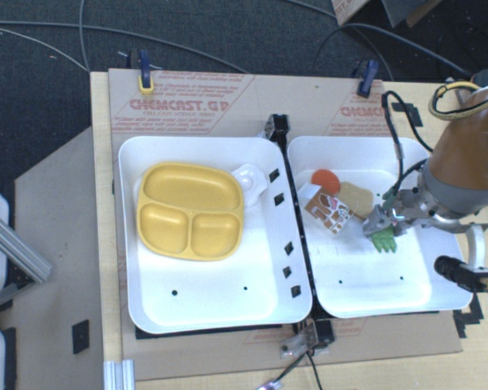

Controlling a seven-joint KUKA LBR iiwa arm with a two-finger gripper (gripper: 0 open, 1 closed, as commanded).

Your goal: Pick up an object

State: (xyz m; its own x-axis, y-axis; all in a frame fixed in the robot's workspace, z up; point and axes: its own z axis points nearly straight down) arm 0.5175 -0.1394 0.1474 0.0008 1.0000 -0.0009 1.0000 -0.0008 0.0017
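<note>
Two white bins sit side by side on the counter, and we read them from nine o'clock across to three. The left bin carries a yellow divided plate toward its ten o'clock corner, with a small clear cup just beside the plate's upper right rim. Past the black divider, the right bin holds the likely targets, all clustered in its upper half: an orange-red ball at about eleven o'clock, a patterned packet just below it, a tan block touching the packet's right side, and a green toothed piece near the bin's centre right. The tool comes in from three o'clock and hovers directly at the green piece; we cannot tell from this slant how far apart its jaws stand, nor whether anything sits between them. We judge the step in hand to be the descent and closure on the green piece. To do it well, we should centre over that piece rather than the tan block at its ten o'clock, straddle its narrow body, go low enough to catch it against the bin floor, close fully, then lift straight up before swinging away.
</note>
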